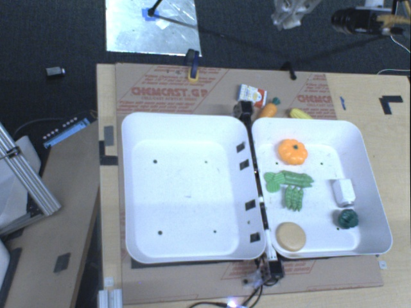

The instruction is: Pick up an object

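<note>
Target pick: the orange pumpkin (292, 151) sits in the right bin (369, 172), toward its far side, and looks the likeliest grab.
Shape: round, ribbed, glossy like plastic, no long axis to line up on.
Neighbours: a leafy green vegetable (287, 180) lies just below it, a green pod piece (293, 199) below that; a tan disc (291, 236) rests at the near edge.
Right side: a white block (343, 192) and a dark green ball (347, 219) lie close together.
Gripper: the gripper (292, 8) hangs high beyond the bench, blurred; can't tell how its fingers stand.
Bearing: the pumpkin lies well toward the camera from the gripper, almost straight down the view.
Left bin: the left bin (186, 185) is smooth white plastic.
</note>
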